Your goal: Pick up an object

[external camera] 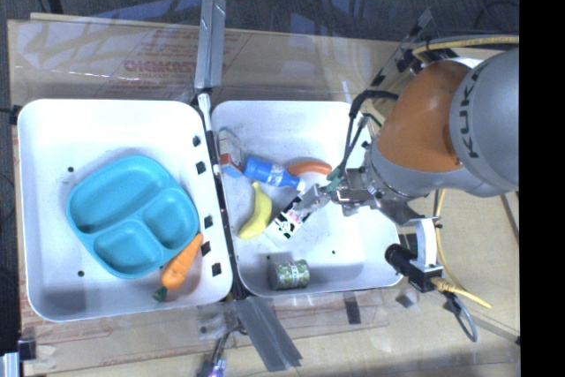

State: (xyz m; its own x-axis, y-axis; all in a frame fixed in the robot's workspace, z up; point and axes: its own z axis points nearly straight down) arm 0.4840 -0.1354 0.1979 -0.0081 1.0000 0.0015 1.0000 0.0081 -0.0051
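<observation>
White left bin: you see a blue divided plate lying in it, with an orange carrot just beside the plate's lower right corner.
Divider: a grey bar runs between the two bins.
Right bin: from your left, a yellow banana, a blue bottle above it, an orange-red piece further right, and a small greenish can near the lower wall.
Black-and-white object: it sits just right of the banana, at the tip of the hand.
Hand: it is low in the right bin, touching the black-and-white object; you cannot tell how far open it stands.
Arm: grey with an orange band, over the bin's right side.
</observation>
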